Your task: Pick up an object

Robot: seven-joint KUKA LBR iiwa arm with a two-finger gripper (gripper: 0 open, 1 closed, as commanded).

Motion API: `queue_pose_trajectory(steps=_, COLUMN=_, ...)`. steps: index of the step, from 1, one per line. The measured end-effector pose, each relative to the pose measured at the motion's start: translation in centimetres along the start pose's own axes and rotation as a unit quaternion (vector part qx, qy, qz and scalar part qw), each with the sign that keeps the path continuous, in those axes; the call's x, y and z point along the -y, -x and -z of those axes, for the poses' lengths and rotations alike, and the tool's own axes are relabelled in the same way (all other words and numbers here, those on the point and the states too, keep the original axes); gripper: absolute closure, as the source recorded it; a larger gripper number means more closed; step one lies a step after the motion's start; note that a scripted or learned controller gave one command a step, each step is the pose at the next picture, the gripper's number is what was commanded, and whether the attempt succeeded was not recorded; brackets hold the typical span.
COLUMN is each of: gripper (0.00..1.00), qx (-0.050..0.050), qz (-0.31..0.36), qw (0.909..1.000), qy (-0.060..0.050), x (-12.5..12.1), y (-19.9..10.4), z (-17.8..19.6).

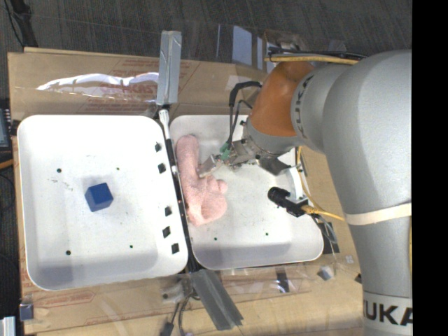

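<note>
- The task names no particular object, and two candidates are in sight: a pink soft toy (pixel 201 191) in the right bin (pixel 280 247) and a blue cube (pixel 99 196) in the left bin (pixel 42 257).
- The pink soft toy lies lengthwise along the right bin's left wall, just beside the divider between the bins, flat on the floor of the bin.
- The blue cube sits alone near the middle of the left bin, well apart from the arm (pixel 350 117) — judging by the reach, it is not the target of this try.
- The gripper (pixel 208 164) is low in the right bin, its tip at the upper middle of the pink soft toy, touching it or very nearly so.
- Whether the jaws are spread, pressed together or pinching the fabric I cannot tell; the tip is small and blends with the toy at this angle.
- Progress, as a judgement: the approach looks done and the grasp is at hand, but nothing shows the toy lifted — it rests on the bin floor.
- Left to do: a secure pinch on the soft body, then a lift clear of the bin. Limp fabric may slip or bunch, so the hold is not assured.
- Both bins stand side by side on the table (pixel 42 68).
</note>
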State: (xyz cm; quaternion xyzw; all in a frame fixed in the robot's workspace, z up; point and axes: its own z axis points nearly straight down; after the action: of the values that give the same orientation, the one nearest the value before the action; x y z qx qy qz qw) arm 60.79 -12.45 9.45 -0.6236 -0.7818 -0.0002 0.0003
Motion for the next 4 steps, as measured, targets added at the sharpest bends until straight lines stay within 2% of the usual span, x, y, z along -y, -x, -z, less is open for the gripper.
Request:
queue_pose_trajectory(steps=1, gripper=0.0, qx=0.0, qz=-0.027, qw=0.9996, qy=-0.001, x=-0.5, y=-0.9, z=6.6)
queue_pose_trajectory(steps=2, gripper=0.0, qx=0.0, qz=0.029, qw=0.9996, qy=0.001, x=1.9, y=1.0, z=-0.1)
queue_pose_trajectory(steps=3, gripper=0.0, qx=0.001, qz=0.123, qw=0.9924, qy=0.001, x=5.1, y=-1.7, z=-0.1)
queue_pose_trajectory(steps=4, gripper=0.0, qx=0.002, qz=0.25, qw=0.9684, qy=0.002, x=5.5, y=0.4, z=0.0)
